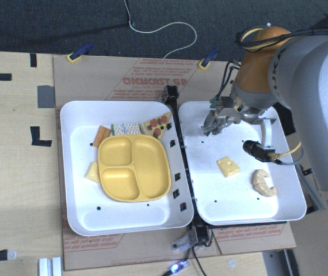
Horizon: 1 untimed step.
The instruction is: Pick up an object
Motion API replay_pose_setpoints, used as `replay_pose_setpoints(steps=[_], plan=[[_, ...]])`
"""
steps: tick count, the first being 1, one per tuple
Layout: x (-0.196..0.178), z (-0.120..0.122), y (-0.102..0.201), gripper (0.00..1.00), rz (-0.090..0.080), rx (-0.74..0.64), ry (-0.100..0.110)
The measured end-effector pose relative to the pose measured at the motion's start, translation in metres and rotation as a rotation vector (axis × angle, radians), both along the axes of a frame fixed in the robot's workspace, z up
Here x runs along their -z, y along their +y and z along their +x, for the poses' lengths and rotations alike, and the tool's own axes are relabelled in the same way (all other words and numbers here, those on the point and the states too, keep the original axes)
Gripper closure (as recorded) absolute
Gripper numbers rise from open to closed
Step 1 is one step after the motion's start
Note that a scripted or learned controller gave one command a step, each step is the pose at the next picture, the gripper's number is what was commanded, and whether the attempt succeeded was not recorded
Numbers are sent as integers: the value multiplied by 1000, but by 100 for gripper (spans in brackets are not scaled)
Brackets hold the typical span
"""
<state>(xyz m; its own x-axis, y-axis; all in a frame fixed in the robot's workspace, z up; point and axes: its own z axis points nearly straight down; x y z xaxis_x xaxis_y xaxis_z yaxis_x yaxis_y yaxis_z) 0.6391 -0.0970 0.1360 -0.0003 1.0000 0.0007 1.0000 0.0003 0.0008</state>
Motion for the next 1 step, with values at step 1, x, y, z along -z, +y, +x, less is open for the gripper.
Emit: replay_pose_setpoints(steps=[1], plan=[[-61, 1, 8, 100, 0, -2, -3]])
